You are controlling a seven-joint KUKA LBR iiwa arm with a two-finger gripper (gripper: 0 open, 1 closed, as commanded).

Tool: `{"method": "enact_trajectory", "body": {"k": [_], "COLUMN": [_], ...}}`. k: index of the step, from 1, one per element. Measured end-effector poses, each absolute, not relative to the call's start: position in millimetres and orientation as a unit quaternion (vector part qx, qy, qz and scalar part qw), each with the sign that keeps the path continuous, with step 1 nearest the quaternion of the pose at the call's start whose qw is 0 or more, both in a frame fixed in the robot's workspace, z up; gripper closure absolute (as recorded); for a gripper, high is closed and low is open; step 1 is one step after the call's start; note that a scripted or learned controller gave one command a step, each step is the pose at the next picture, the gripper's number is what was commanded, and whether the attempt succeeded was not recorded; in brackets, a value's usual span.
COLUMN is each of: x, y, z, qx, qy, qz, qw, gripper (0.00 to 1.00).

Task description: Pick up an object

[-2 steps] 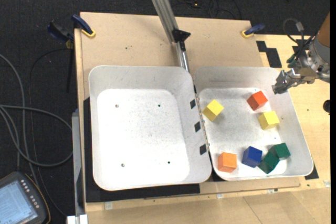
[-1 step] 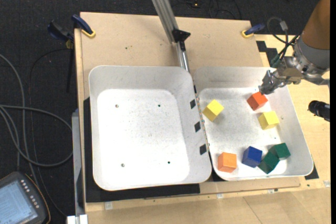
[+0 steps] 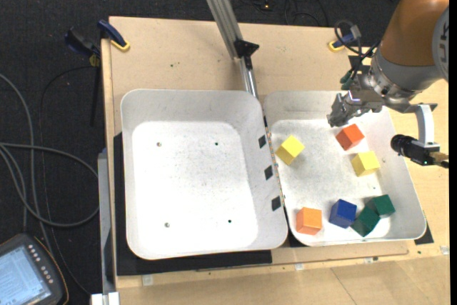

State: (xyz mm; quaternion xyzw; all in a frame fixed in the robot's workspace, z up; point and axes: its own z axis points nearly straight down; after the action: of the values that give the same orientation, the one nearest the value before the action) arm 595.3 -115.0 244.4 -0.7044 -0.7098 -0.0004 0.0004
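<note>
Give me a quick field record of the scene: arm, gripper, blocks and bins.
arm: reaches in from the right, over the right bin
gripper: above the bin's far part, just beyond the orange-red block; holds nothing visible
other blocks in right bin: yellow block near divider, second yellow block, orange block, blue block, two green blocks touching
left bin: white, speckled floor

Both white bins (image 3: 143, 107) look like matt, speckled plastic; the surface (image 3: 178, 46) beneath is pale, smooth wooden board.
</note>
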Motion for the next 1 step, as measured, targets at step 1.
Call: {"method": "enact_trajectory", "body": {"k": [1], "x": [588.0], "y": [-57.5], "z": [251.4], "qx": [-0.704], "qy": [-0.71], "qz": [-0.0009], "qw": [0.001], "gripper": [1.0]}}
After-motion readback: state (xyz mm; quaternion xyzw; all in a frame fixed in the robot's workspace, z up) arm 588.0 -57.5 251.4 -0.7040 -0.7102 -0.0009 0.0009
